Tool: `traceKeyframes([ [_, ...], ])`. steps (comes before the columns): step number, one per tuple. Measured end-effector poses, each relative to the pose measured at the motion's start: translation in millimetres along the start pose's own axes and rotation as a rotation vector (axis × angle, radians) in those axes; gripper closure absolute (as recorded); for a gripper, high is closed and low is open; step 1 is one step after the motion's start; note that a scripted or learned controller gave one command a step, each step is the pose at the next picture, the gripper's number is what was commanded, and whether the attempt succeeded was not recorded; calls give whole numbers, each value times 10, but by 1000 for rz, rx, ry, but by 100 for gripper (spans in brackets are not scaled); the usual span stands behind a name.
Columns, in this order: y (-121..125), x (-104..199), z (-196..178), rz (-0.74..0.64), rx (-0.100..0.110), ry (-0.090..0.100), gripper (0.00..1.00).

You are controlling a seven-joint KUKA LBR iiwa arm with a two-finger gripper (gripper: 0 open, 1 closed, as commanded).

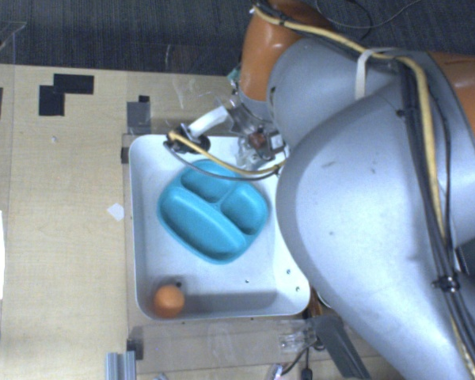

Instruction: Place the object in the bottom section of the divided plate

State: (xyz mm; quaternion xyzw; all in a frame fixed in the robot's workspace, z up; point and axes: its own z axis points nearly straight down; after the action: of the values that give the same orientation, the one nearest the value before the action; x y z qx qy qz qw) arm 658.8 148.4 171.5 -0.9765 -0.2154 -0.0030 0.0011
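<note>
A blue divided plate [214, 214] lies in the middle of the left white bin [146, 212], with two small sections toward the back and one long section toward the front. A small orange ball [169, 300] rests in the bin's front left corner, well apart from the plate. My gripper [252, 150] hangs just past the plate's far right rim, under the orange wrist band. Cables and wrist hardware crowd around it.
The big grey arm [380, 196] covers the right side of the view and hides the right bin. A yellow-and-black cable [191, 142] loops over the bin's back edge near the plate. Tan bench [55, 212] stretches to the left.
</note>
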Motion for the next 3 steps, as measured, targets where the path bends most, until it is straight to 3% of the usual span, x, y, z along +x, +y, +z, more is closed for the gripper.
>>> traceKeyframes([
  [1, -355, 49, -448, 118, 0, 0, 100],
  [2, -331, -165, 83, 234, 1, -2, 100],
  [3, -325, -385, 176, 181, -1, -4, 100],
])
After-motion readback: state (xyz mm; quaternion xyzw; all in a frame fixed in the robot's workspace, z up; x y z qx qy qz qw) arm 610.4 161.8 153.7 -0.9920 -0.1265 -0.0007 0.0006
